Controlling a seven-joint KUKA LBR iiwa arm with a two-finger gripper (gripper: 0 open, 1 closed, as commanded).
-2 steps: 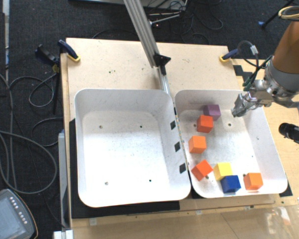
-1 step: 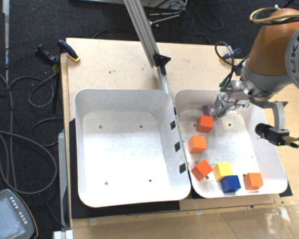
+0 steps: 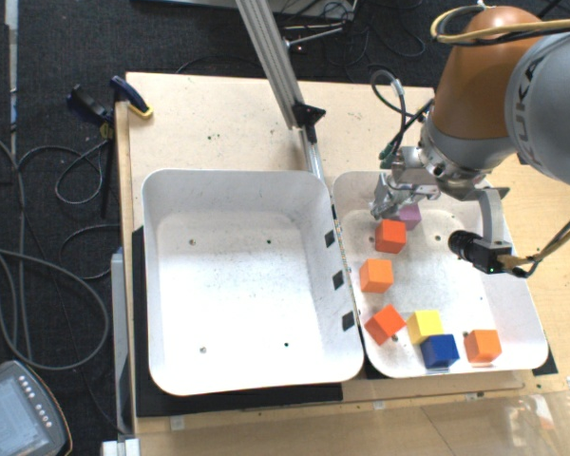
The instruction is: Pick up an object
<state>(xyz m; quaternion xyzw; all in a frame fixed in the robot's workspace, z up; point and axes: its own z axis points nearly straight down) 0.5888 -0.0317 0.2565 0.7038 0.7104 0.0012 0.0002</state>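
My gripper point(image 3: 395, 204) hangs over the back left part of the right bin point(image 3: 513, 302). Directly below its tip is a red-orange cube point(image 3: 390, 236), and a small pink block point(image 3: 410, 217) lies right beside that cube, partly hidden by the gripper. Whether the cube is touched or held is unclear from this angle. Further forward in the same bin lie an orange cube point(image 3: 376, 275), another red-orange cube point(image 3: 386, 323), a yellow cube point(image 3: 424, 325), a blue cube point(image 3: 440, 351) and an orange cube point(image 3: 483, 346).
The left bin point(image 3: 171, 255) stands beside the right one, their rims meeting at the middle. A slanted metal pole point(image 3: 271, 50) runs down to the back of the bins. A black sensor point(image 3: 475, 248) sticks out from the wrist over the right bin.
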